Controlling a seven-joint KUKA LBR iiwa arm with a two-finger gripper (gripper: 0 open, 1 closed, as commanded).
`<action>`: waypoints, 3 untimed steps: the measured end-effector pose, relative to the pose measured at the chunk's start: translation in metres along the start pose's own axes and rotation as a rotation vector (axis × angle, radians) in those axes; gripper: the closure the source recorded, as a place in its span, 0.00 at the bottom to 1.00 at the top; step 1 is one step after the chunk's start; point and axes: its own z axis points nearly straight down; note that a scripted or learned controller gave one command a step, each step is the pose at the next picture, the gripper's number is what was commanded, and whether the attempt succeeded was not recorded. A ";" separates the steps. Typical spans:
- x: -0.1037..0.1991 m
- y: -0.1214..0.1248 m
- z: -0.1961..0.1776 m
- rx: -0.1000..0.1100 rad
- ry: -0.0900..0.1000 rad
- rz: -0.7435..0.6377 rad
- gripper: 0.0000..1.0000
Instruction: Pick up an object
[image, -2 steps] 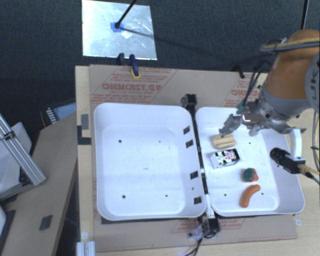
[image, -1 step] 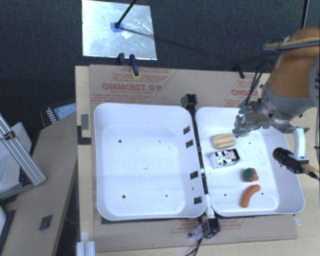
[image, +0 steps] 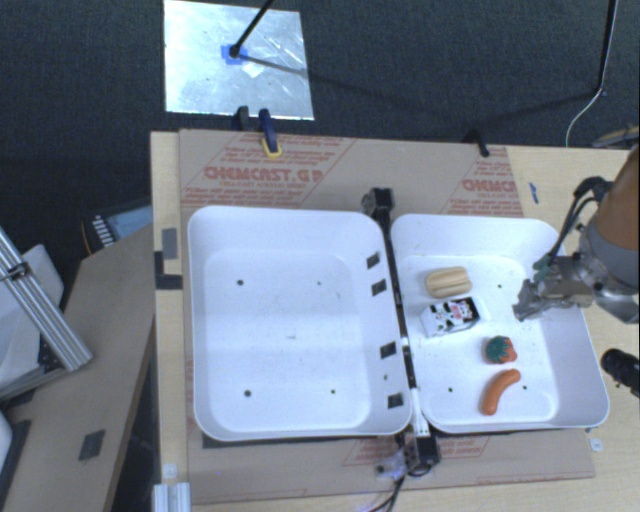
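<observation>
Orange sausage (image: 500, 391) lying diagonally, upper end pointing right, claw (image: 527, 305) above it, grip state unclear

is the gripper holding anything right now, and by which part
Nothing is held. The gripper hangs over the right bin with no object between its fingers; the bun, carton, green toy and sausage lie in the bin.

We see smooth white plastic bins (image: 290, 330) on a matt brown cardboard sheet (image: 330, 170), beside crinkled shiny foil (image: 238, 62).
</observation>
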 end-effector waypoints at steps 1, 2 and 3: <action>0.072 0.035 -0.002 -0.006 0.004 -0.018 1.00; -0.062 -0.014 -0.040 -0.009 -0.005 0.004 1.00; 0.024 0.050 -0.170 -0.023 0.001 -0.021 1.00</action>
